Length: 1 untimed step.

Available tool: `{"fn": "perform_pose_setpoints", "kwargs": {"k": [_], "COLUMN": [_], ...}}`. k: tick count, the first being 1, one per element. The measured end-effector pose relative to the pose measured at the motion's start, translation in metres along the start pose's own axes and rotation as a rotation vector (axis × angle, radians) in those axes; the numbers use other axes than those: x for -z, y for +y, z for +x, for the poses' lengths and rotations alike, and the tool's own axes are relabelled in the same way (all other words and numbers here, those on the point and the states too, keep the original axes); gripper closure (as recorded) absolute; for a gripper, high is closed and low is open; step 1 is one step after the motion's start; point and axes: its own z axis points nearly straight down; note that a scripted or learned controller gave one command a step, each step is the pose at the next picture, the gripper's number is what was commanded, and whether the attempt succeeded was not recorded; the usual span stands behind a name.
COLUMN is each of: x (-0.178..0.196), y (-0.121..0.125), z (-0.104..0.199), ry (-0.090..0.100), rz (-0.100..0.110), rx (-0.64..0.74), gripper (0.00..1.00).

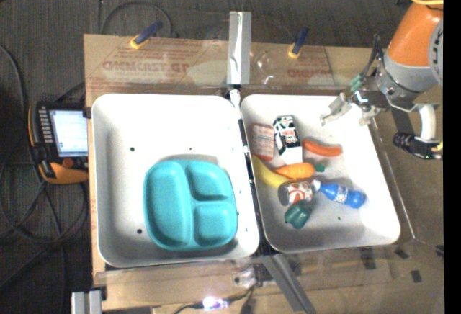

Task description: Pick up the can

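Note:
The can (297, 192), red and white, lies on its side in the lower middle of the right bin (374, 226). A blue bottle (344, 195) lies against its right end, a dark green object (297, 215) sits just below it, and an orange carrot (297, 171) lies just above. My gripper (348, 111) hangs over the bin's upper right corner, well up and to the right of the can. It is open, with nothing between its fingers.
Also in the right bin are a yellow banana (265, 171), a black-and-white carton (287, 136), a small packet (263, 140) and a second orange piece (322, 149). The left bin (115, 118) holds a teal divided plate (191, 203). A tablet (66, 134) lies left of the bench.

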Motion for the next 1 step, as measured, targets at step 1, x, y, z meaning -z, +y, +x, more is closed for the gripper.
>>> {"fn": "perform_pose_setpoints", "kwargs": {"k": [1], "x": [-0.0784], "y": [-0.0055], "z": [0.0518], "ry": [-0.010], "rz": [-0.039], "rx": [0.031], "gripper": [0.00]}}
